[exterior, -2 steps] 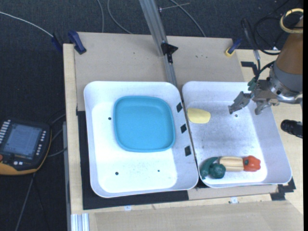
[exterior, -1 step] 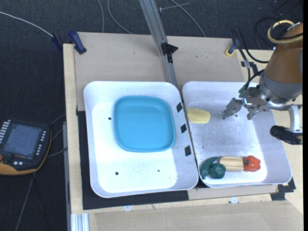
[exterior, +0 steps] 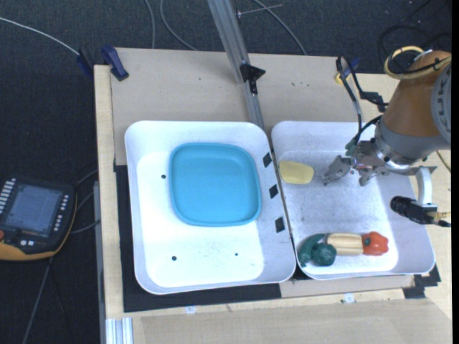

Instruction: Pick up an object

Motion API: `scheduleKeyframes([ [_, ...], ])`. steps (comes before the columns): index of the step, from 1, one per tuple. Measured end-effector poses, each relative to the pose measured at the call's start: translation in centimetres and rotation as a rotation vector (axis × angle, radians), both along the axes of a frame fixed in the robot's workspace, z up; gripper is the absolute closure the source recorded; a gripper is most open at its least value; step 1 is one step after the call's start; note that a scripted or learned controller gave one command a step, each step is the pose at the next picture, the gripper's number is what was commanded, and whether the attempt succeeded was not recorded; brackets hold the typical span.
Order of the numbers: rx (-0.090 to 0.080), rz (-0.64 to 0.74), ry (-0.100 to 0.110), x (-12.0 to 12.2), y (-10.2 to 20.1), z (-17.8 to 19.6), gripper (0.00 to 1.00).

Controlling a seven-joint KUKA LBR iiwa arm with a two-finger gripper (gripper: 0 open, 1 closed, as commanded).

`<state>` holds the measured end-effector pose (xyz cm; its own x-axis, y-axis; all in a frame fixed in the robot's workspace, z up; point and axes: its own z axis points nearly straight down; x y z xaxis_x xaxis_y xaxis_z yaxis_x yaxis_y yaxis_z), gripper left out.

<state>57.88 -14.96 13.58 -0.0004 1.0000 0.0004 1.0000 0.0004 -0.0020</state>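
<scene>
Note that the two-finger metal gripper [exterior: 349, 171] hangs spread wide and empty above the right white bin [exterior: 315, 210], just beside the pale yellow rounded object [exterior: 296, 172], presumably positioned for descent.

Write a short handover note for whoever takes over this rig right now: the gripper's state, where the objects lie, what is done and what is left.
Gripper: open, holding nothing, over the right bin, just right of the yellow object.
Objects: green piece, tan cylinder and red piece lie in a row along the right bin's near wall. Blue tray sits in the left bin.
Done: nothing picked yet.
Left: close on an object, probably the yellow one, and lift.
</scene>
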Motion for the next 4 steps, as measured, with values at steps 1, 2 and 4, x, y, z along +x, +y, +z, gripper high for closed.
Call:
scheduleKeyframes([
  [1, 0.0, 0.0, -0.004, 0.1, 0.0, 1.2, 1.0],
  [2, -0.002, 0.0, -0.008, 0.2, -1.0, 6.9, 1.0],
  [4, 0.001, 0.004, -0.003, 0.2, 3.8, 12.4, 1.0],
])
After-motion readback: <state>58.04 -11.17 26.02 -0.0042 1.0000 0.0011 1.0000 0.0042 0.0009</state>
